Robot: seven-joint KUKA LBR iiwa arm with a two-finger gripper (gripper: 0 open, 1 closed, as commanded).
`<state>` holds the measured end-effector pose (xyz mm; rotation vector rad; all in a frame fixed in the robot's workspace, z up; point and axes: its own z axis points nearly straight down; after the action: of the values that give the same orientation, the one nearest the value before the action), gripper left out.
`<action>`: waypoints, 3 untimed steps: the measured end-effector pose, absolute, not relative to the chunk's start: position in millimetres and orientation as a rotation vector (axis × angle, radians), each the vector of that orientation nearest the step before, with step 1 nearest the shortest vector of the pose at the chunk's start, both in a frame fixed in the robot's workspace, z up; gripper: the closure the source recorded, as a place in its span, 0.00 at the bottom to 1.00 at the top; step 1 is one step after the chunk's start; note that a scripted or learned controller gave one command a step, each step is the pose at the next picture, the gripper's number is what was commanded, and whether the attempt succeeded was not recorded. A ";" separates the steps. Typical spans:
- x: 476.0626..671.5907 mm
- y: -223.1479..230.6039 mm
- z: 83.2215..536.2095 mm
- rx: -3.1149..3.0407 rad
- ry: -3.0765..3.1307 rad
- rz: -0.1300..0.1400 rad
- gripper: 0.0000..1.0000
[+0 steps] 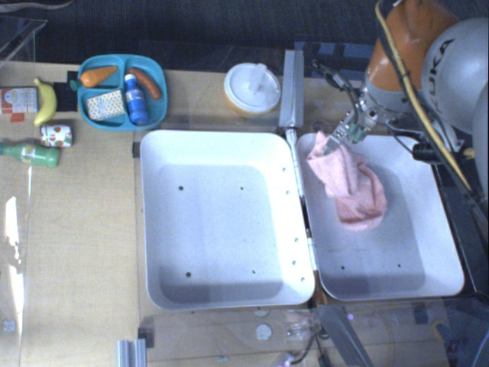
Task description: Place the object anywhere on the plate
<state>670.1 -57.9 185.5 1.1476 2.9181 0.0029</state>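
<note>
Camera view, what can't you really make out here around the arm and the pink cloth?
- Gripper: small and blurred in the camera view, so open or shut is unclear.
- Pink cloth: its top corner meets the gripper, but an actual hold cannot be confirmed.
- Arm: cut off by the top and right edges.
- Right bin: the floor beneath the cloth is covered.

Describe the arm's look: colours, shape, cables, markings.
The arm is rounded, with smooth grey casings and an orange band above the wrist. Dark letters run down the grey casing. A yellow-and-black cable loops along it towards the wrist. The end effector is small, dark and metallic, with thin wires around it.
</note>
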 end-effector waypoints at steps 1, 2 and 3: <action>672.0 -55.8 226.4 1.135 2.922 0.004 1.00; 658.4 -7.2 235.5 0.529 3.091 0.004 1.00; 650.8 45.9 224.4 -0.001 3.134 0.004 1.00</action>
<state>650.8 45.9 224.4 -0.0008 3.1343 0.0035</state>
